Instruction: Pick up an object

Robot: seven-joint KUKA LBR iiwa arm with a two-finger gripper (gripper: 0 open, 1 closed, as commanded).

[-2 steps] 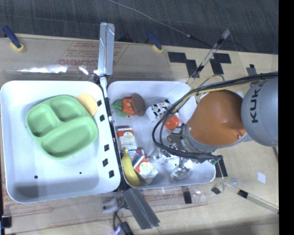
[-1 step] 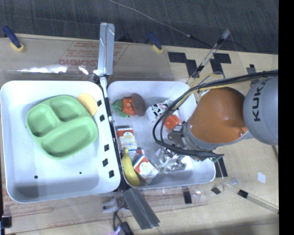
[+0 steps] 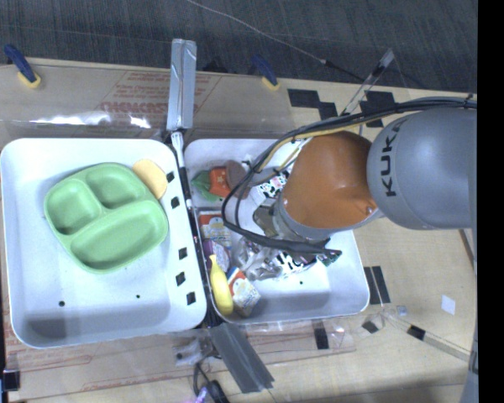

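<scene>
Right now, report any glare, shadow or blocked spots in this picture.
Camera view: glare streaks the clear plastic sheet behind the left bin; soft shadow lies under the green tray; the arm blocks much of the right bin, hiding the gripper; lighting is otherwise even.

1. The grey arm [image 3: 420, 170] reaches in from the right.
2. Its orange band [image 3: 328, 183] sits above the wrist, pointing steeply downward.
3. Black cables [image 3: 260, 162] loop around the wrist's left side.
</scene>
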